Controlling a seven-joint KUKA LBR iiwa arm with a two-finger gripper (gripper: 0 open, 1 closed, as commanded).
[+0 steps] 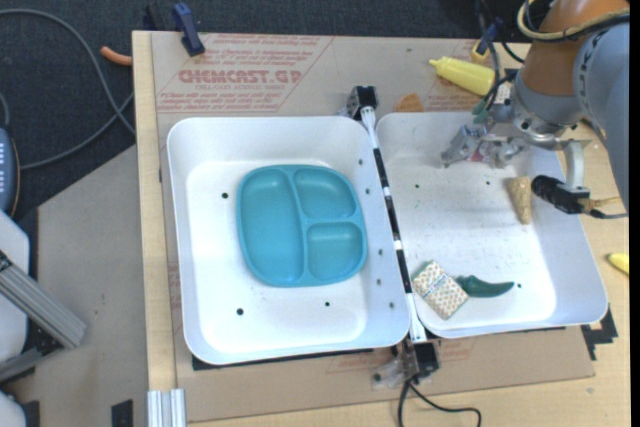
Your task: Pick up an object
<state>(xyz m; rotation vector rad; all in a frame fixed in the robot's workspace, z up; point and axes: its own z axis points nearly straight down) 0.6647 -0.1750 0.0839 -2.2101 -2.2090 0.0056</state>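
Bench: we see a brown board (250,65) with red print, bearing two white bins side by side.
Left bin (200,315): we find a teal divided tray (300,225) lying flat near its middle, three compartments facing up.
Right bin (560,295): we see a small patterned packet (440,290) touching a dark green pepper-like item (488,287) near the front edge, and a tan wedge (520,198) farther back.
Gripper (478,147): we see it low over the right bin's back part, well apart from those items; we cannot tell its finger state.
Beyond the bin: a yellow item (462,73) lies on the board.
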